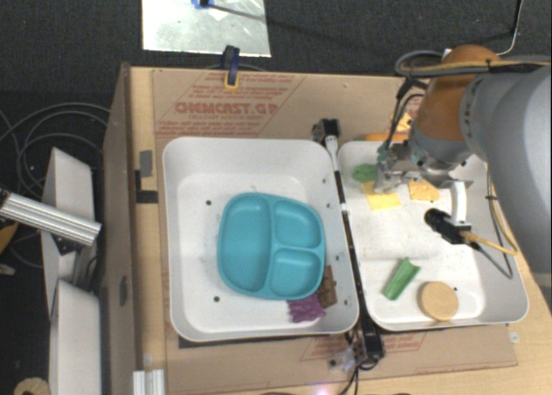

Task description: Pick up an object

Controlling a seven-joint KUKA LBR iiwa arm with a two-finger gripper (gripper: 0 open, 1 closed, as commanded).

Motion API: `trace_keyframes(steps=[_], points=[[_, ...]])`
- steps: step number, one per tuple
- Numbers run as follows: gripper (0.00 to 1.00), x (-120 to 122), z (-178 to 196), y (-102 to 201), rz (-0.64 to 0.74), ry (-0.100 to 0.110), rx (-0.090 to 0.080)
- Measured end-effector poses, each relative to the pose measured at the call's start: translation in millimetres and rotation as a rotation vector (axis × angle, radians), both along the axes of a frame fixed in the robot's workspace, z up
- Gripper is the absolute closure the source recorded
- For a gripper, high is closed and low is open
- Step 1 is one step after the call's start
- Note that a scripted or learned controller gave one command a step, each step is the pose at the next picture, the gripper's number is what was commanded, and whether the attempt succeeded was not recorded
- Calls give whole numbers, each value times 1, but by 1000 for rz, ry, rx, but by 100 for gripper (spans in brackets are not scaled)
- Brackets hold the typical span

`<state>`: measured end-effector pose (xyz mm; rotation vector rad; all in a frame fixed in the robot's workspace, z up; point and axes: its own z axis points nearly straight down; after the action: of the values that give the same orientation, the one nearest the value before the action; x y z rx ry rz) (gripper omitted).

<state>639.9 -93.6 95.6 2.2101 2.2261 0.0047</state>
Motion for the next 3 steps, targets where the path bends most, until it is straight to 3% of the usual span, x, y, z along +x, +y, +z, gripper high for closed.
trace_keyframes(steps=[1,2,3], points=[[100,-21,60,-57,-10,0,-2],[100,-13,91,-6,1,0,2],[0,-14,89,-9,-3,3,1]])
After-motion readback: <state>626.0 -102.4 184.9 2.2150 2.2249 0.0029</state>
